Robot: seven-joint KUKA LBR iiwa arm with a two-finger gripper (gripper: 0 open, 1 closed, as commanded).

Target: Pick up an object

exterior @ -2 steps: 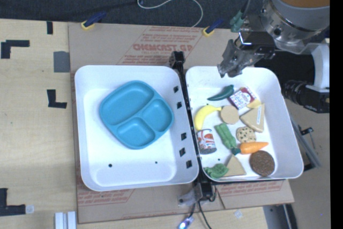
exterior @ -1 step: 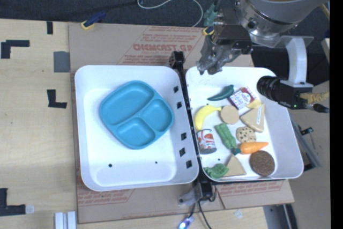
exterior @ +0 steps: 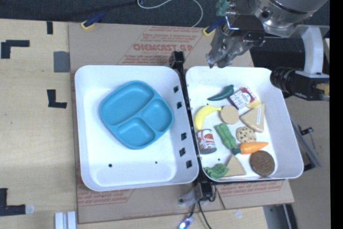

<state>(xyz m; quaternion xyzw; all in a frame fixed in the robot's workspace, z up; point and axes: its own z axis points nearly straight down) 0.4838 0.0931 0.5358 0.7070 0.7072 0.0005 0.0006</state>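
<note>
My gripper [exterior: 217, 59] hangs above the far left corner of the right bin [exterior: 281, 110], with nothing visibly between its fingers. Below it in that bin lie several toy foods: a dark green pepper [exterior: 220, 94], a yellow banana [exterior: 205, 114], a red packet [exterior: 240, 97], a small can [exterior: 206, 141], a green cucumber [exterior: 226, 135], an orange carrot [exterior: 253, 147], a brown round cookie [exterior: 262, 162], cheese wedges [exterior: 255, 117] and a leafy green piece [exterior: 216, 171].
The left bin [exterior: 91, 142] holds a blue divided plate [exterior: 136, 113]. A black clip row [exterior: 182, 115] runs along the divider between the bins. A white cable [exterior: 161, 5] trails over the dark cloth at the back.
</note>
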